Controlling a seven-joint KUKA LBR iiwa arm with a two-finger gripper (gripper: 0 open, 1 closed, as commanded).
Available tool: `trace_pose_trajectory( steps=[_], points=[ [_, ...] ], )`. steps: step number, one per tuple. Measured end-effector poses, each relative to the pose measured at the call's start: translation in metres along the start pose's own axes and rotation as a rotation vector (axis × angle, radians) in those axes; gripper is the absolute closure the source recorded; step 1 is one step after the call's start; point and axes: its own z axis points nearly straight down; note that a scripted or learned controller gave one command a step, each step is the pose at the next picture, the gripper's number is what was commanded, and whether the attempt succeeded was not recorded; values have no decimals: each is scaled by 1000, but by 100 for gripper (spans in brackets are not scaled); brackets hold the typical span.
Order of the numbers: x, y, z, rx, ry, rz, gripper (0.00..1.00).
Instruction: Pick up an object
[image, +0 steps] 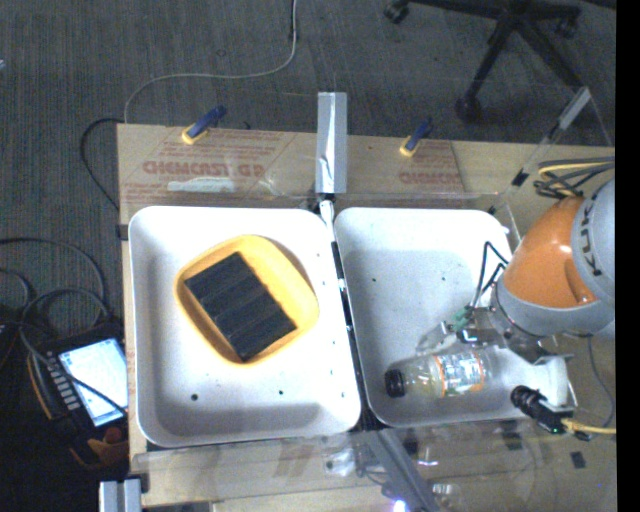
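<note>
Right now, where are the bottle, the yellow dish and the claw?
bottle (440, 375): camera view, on its clear body.
yellow dish (300, 283): camera view, on its right rim.
claw (468, 332): camera view, above the bottle.

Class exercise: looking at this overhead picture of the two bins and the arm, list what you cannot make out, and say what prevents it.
- Gripper: fingers' state unreadable, the arm's orange band covers it from above.
- Clear bottle: label too blurred to read.
- Yellow dish: the dark ridged block hides its floor.

Clear bottle (440, 375) lies in the right bin (400, 260) — yellow dish (250, 298) in the left bin (160, 380).
</note>
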Motion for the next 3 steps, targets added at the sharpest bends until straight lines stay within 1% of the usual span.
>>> trace_pose_trajectory(
  steps=[1, 2, 3],
  points=[
    [-32, 39, 5, -14, -3, 136, 0],
    [-26, 9, 5, -22, -10, 5, 0],
    [-24, 11, -6, -24, -6, 2, 100]
  ],
)
